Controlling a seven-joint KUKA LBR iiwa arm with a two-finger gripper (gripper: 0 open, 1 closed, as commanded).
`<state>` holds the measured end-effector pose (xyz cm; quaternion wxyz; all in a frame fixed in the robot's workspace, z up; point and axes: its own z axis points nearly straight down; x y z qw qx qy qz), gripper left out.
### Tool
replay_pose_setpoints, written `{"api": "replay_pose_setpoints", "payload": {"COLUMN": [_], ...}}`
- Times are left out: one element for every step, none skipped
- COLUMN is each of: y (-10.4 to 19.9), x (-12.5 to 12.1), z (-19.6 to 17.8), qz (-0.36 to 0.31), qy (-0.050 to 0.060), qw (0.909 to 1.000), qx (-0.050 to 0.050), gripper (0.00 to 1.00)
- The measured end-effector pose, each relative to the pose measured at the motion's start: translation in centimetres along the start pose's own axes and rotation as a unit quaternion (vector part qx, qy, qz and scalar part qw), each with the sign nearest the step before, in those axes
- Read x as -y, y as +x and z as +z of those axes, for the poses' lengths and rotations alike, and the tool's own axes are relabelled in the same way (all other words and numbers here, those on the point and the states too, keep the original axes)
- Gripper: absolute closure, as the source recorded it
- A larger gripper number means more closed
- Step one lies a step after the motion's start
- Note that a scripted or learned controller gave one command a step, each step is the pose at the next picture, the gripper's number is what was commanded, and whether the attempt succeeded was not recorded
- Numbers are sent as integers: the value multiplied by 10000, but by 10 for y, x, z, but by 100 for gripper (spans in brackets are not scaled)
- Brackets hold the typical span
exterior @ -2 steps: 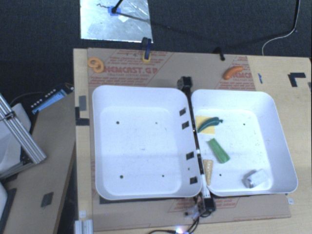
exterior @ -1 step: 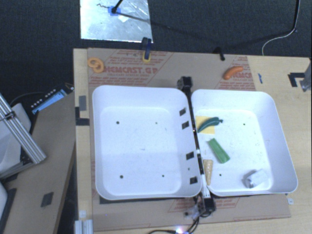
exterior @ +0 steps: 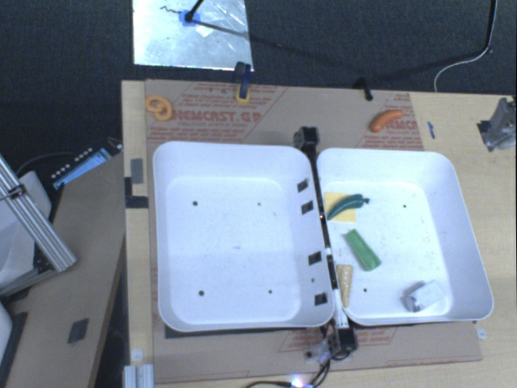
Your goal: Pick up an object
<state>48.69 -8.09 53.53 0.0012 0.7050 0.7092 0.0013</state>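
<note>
Camera view: red "CAST" lettering is read on the board [exterior: 218,115]; two white bins [exterior: 174,241] are counted; the gripper's state cannot be told.

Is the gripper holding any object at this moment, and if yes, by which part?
Nothing is seen held. The gripper sits at the bench's right edge, away from the right bin, where the green piece and the other objects lie untouched.

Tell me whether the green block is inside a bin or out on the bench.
Inside. The green block lies flat on the floor of the right bin, within its rim, between the yellow piece and the cone.
</note>
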Motion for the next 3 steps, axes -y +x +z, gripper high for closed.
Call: {"api": "replay_pose_setpoints", "payload": {"y": [15, 33, 51], "x": [0, 0, 0], "z": [0, 0, 0], "qz": [3, 2, 2], "qy": [1, 1, 2], "qw": [10000, 10000, 10000], "qx": [0, -1, -2], "gripper": [100, 100, 100]}}
